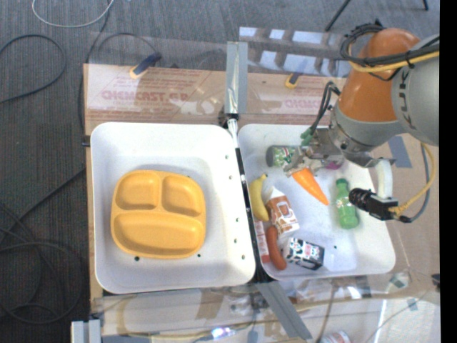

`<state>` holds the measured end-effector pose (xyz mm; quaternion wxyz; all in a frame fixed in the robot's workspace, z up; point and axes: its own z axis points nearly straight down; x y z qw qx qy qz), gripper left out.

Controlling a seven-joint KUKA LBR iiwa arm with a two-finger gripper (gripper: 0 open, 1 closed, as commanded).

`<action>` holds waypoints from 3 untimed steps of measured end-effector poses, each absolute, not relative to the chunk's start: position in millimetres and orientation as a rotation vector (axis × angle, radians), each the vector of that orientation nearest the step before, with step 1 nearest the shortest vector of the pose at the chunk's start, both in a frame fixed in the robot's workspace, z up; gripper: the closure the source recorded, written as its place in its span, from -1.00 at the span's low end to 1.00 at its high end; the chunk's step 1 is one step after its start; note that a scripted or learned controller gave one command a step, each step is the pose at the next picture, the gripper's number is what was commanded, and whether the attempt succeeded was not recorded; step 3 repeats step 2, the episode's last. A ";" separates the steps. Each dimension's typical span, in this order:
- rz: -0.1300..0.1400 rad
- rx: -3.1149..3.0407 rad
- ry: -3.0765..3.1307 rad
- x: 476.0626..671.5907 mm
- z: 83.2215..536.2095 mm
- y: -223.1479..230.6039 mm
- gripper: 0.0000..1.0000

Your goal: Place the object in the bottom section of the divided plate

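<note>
We find the left bin (107, 270) open on all sides of the divided plate (158, 214), whose three sections lie bare. The right bin (371, 259) is crowded: can (283, 155), carrot (311, 183), green bottle (346, 204), banana (258, 198), carton (283, 215), sausage (274, 248) and black-and-white carton (305, 254) sit close together.

Grey arm (421, 91), rounded orange band (375, 73) above wrist. Black and yellow cables loop over band. Dark metal fingers (308, 156) beneath wrist.

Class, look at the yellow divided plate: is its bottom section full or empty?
Empty. The divided plate in the left bin shows bare yellow in all three sections; the carrot lies in the right bin.
</note>
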<state>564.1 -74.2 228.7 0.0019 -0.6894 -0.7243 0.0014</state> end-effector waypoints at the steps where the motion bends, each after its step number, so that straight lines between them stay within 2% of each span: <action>1: 0.010 -2.233 -2.204 563.6 216.6 75.0 1.00; 2: 0.011 -2.230 -2.210 593.4 179.5 133.0 1.00; 3: 0.011 -2.230 -2.210 593.4 179.5 133.0 1.00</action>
